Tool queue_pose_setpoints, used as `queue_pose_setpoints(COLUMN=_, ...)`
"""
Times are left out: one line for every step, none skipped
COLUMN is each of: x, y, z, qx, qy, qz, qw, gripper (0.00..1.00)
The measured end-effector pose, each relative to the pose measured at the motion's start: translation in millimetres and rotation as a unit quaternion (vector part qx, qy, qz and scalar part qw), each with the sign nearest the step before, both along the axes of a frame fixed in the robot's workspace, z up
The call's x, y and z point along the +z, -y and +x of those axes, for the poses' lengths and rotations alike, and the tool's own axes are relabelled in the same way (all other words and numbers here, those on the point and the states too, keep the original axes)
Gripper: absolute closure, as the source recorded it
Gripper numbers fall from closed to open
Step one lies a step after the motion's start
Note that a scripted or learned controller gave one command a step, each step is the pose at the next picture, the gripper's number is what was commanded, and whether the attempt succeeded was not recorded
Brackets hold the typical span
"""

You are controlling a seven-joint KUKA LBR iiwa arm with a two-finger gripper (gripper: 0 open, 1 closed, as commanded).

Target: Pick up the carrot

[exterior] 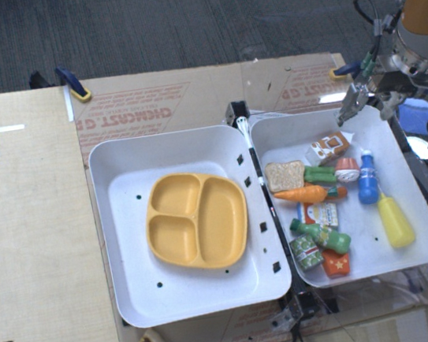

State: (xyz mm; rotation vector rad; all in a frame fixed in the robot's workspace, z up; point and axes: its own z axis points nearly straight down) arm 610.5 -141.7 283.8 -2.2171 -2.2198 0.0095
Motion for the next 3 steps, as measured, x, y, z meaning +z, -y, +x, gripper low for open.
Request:
queue_pose_setpoints(x=-100, y=-15, z=-31, qx=-0.078, qy=-0.001, qz=-0.0001, qw=0.997, gripper=0.0)
queue_pose_setpoints(x=-189, y=-37, z=-65, qx=-0.093, qy=0.0, qz=0.0005, qw=0.9956, gripper=0.0)
queue_pose_setpoints(x=-183, y=-36, z=-64, qx=-0.095, qy=-0.002, qz=0.0009, qw=0.9955, gripper=1.0)
